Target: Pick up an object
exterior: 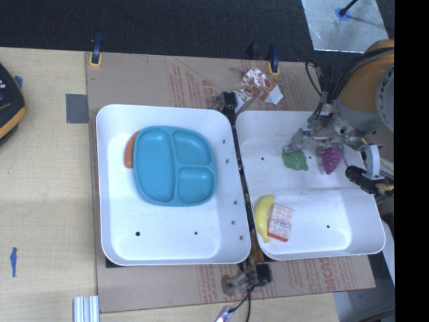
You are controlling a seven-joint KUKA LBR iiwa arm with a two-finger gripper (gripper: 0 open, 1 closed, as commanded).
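My gripper point(320, 139) hangs over the back part of the right bin point(348, 240), open, with nothing between its fingers. A green leafy piece point(295, 159) lies just below its left fingertip. A purple bunch of grapes point(331, 158) lies just below its right side. Nearer the front of the same bin, a yellow banana point(262, 213) rests against the left wall, with a small red and white packet point(281, 221) beside it.
The left bin point(167, 243) holds a blue divided plate point(175, 165), and an orange item point(128, 151) peeks out from under its left edge. A crumpled wrapper point(258, 86) lies on the cardboard behind the bins. A black and yellow device point(8, 106) sits at the far left.
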